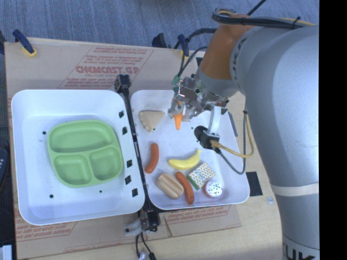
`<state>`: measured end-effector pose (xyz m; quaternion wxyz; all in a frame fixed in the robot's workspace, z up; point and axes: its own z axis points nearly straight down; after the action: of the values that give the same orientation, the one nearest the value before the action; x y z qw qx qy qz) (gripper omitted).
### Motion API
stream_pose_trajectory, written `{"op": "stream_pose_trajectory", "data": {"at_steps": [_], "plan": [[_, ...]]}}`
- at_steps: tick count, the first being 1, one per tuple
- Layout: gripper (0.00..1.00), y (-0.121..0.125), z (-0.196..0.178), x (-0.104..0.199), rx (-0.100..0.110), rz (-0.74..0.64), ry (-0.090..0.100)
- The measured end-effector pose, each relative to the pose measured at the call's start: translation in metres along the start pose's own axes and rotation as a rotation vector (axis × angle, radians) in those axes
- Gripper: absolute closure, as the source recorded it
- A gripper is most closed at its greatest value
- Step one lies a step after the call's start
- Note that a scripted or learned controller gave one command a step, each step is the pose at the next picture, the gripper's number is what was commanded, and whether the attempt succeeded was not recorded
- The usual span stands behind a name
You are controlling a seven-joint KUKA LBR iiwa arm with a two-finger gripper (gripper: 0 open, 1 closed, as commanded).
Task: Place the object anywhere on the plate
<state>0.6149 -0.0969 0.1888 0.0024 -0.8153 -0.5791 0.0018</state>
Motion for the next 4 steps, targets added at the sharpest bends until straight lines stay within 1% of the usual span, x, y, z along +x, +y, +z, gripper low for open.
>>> {"op": "stream_pose_trajectory", "data": {"at_steps": [1, 2, 3, 4], "plan": [[1.00, -0.027, -0.016, 0.048, 0.002, 0.115, -0.001], [1.00, -0.102, -0.039, 0.099, 0.000, 0.085, -0.002], [0.00, -0.102, -0.039, 0.099, 0.000, 0.085, -0.002], [1.00, -0.102, -0.049, 0.099, 0.004, 0.080, -0.003]]}}
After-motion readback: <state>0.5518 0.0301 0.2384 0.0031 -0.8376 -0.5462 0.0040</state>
